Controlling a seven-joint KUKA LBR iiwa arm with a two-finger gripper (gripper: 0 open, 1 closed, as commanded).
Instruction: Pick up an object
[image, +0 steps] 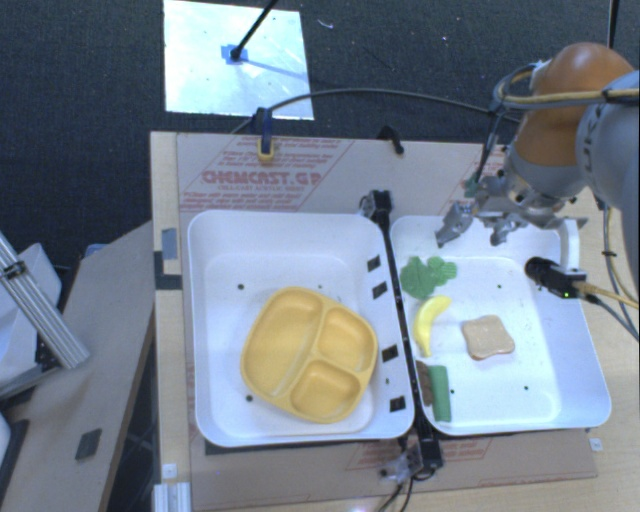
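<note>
In the right bin (570, 400) lie a green broccoli piece (427, 275), a yellow banana (429, 322), a tan slice of toast (487, 337) and a green stick (439, 392) beside a small brown piece (425, 381). My gripper (474, 225) hangs over the back edge of the right bin, above and to the right of the broccoli. Its two grey fingers stand apart with nothing between them.
The left bin (220, 260) holds a yellow divided tray (309, 352). A black divider (392, 300) with clips runs between the bins. The cardboard sheet (260, 170) lies behind the bins, and a shiny plate (235, 60) sits further back.
</note>
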